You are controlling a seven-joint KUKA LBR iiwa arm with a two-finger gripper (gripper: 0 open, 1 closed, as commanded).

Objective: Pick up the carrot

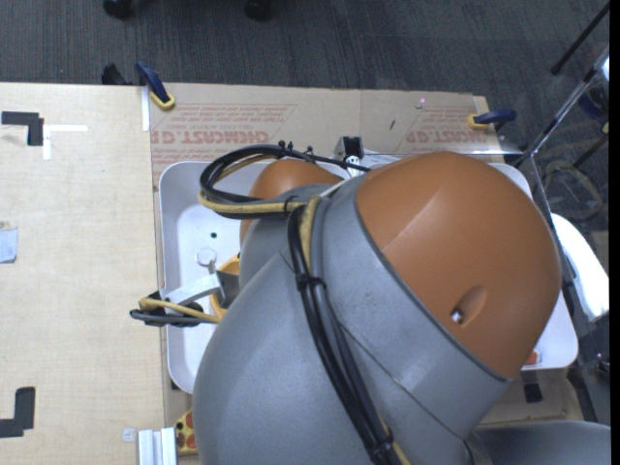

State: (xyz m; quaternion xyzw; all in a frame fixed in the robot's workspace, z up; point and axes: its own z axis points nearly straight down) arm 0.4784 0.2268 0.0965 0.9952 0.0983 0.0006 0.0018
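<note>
Red print on the cardboard sheet [320,124] along the bench's far edge, upside down and mirrored. Reads roughly "CHEMAST", uncertain. Second red print near its right end, illegible.

The arm [387,318] is reaching in from the right and lying over most of both bins. The left bin's [179,260] left wall is showing beside it. Cardboard [291,124] is lying behind the bins, clamped [155,87] at its far corners.

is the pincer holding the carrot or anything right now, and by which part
Cannot be told. The arm leans over the left bin and hides whatever lies beneath it.
</note>
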